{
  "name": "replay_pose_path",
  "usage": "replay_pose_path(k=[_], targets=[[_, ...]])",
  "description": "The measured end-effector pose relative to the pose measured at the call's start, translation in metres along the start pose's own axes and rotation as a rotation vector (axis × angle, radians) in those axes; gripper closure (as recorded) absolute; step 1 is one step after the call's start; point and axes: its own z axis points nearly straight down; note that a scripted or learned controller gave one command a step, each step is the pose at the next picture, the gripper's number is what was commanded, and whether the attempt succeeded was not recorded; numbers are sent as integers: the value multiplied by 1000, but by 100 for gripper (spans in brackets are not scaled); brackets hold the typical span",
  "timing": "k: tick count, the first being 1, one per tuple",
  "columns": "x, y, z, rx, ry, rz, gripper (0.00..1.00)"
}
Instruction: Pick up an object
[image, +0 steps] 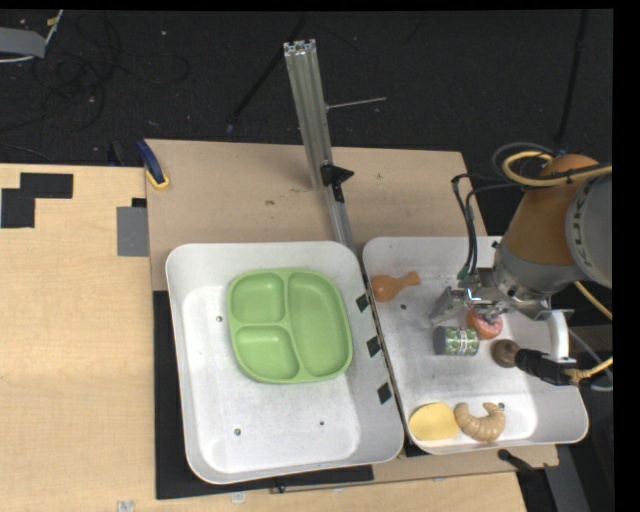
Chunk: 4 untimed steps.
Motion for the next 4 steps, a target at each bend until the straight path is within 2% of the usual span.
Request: replay_pose_path(k=[1,3,4], targets=[[-1,1,-14,-5,-2,2,100],[-9,-2,-105,-9,-3,-1,100],[36,-14,-98,-4,0,-4,100]])
